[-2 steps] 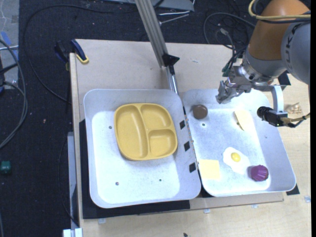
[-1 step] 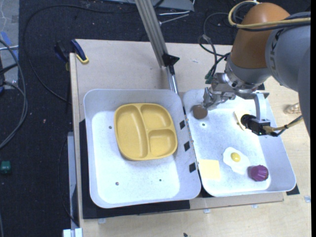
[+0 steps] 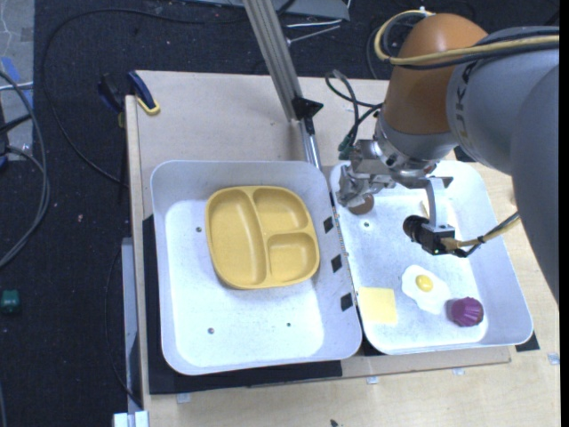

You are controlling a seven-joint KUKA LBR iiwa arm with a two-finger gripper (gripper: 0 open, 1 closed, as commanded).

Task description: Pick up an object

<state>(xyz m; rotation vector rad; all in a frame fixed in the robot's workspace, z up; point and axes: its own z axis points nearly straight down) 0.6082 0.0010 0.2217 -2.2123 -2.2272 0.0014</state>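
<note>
My gripper (image 3: 357, 192) hangs low over the far left corner of the right bin (image 3: 498, 265), pointing down. A small brown round object (image 3: 360, 205) sits right at its tip, and I cannot make out whether it is gripped or only lying beneath. Nearer the front of the same bin lie a yellow cheese slice (image 3: 378, 305), a fried egg (image 3: 422, 287) and a small purple object (image 3: 464, 310). They are well apart from the gripper.
A yellow divided plate (image 3: 262, 237) lies in the left bin (image 3: 178, 310). The raised wall between the two bins runs just left of the gripper. A black cable fitting (image 3: 428, 232) dangles from the arm over the middle of the right bin. A slanted metal pole (image 3: 276, 52) rises behind.
</note>
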